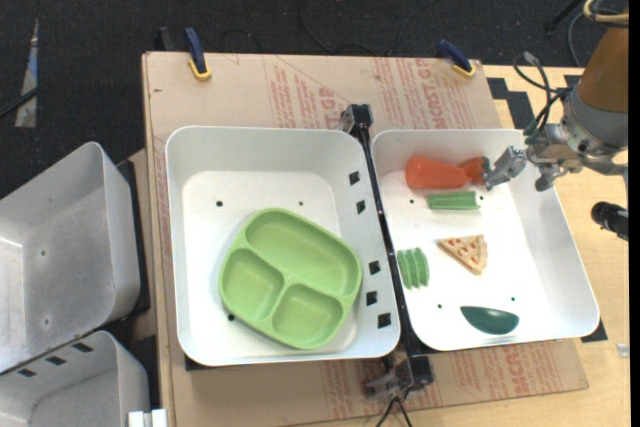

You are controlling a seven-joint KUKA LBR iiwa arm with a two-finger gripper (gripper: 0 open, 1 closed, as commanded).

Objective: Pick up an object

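Orange-red and carrot-shaped, a toy (437, 174) lay near the far edge of the right bin (575, 260), its tip just beside the claw (503, 167); whether the claw was open or closed I could not tell. A green pod (452, 202) lay just in front, then a waffle wedge (466, 252), a ridged green piece (413, 266) and a dark green leaf (490, 319). A green divided tray (289, 278) sat in the left bin (195, 165) on the desk (270, 85).
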